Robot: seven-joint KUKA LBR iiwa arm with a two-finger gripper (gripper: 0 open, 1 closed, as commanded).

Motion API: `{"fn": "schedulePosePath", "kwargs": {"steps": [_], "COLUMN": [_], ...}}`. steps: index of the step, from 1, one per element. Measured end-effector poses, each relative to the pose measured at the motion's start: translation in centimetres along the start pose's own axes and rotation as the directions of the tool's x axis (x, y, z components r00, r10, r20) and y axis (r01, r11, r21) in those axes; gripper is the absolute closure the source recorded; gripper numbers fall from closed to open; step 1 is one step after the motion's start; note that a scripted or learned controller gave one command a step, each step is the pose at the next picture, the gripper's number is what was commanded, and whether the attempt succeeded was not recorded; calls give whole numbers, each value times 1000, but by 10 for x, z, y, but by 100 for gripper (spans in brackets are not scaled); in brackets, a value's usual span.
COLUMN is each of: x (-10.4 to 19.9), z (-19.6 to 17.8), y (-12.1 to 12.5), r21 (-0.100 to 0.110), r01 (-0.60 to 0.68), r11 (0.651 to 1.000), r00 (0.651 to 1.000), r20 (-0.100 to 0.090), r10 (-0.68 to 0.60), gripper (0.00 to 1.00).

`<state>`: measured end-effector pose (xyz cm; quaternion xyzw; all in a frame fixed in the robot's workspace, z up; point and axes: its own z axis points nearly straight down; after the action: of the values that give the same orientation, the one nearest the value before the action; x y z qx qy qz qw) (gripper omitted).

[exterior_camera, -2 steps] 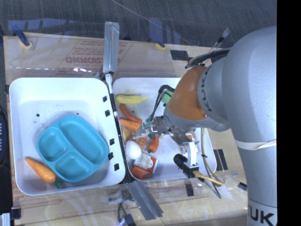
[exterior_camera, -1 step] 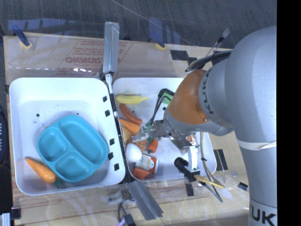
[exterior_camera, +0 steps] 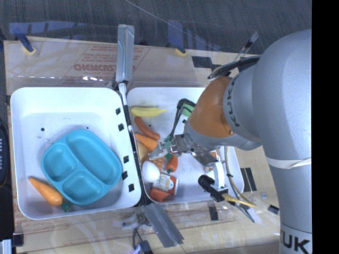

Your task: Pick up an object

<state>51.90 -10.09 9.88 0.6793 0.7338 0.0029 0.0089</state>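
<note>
My gripper (exterior_camera: pixel 165 151) is low in the right bin (exterior_camera: pixel 175 95), reaching in from the right over a heap of toy food. Just under and beside it lie an orange-red piece (exterior_camera: pixel 172 164), a white egg (exterior_camera: pixel 150 171) and a small printed carton (exterior_camera: pixel 165 182). A red piece (exterior_camera: pixel 158 195) lies at the bin's front. To the gripper's left are two orange carrots (exterior_camera: pixel 146 127) (exterior_camera: pixel 145 141), and a yellow banana (exterior_camera: pixel 147 111) lies further back. The arm's orange band (exterior_camera: pixel 212 115) hides the bin's right half.
The left bin (exterior_camera: pixel 32 102) holds a blue divided plate (exterior_camera: pixel 81 165) and a carrot (exterior_camera: pixel 45 191) at its front left corner. A black divider rim (exterior_camera: pixel 126 136) runs between the bins. A black cable and connector (exterior_camera: pixel 212 187) hang at the right bin's front.
</note>
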Motion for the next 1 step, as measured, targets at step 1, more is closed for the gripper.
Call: {"fn": "schedulePosePath", "kwargs": {"steps": [1], "x": [0], "z": [-10], "y": [1], "r21": [1], "r01": [5], "r11": [1000], "r00": [1000], "r20": [-2], "r10": [-5], "gripper": [100]}}
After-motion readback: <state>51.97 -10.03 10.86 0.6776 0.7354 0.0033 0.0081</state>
